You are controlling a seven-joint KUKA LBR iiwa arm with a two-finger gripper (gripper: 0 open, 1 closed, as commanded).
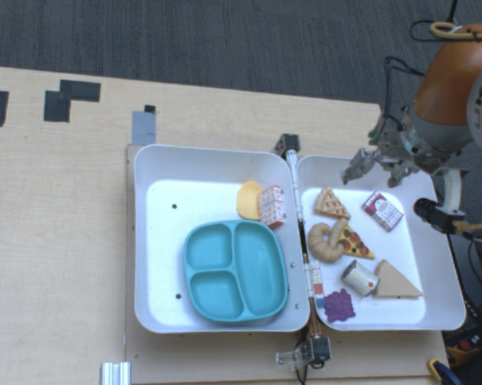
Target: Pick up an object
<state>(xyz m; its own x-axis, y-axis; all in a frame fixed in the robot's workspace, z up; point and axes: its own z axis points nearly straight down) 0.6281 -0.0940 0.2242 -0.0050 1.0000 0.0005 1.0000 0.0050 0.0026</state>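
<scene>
pincer (376, 166) spread, nothing pinched, held above far edge of right white plastic bin (439, 312) | nearest candidate: small red-and-white carton (382, 211) lying just below it | risk: flat carton judged likely to slide from closing fingers

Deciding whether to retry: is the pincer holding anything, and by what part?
Nothing is held: the pincer is open above the right bin's far edge, nothing between its fingers.
</scene>
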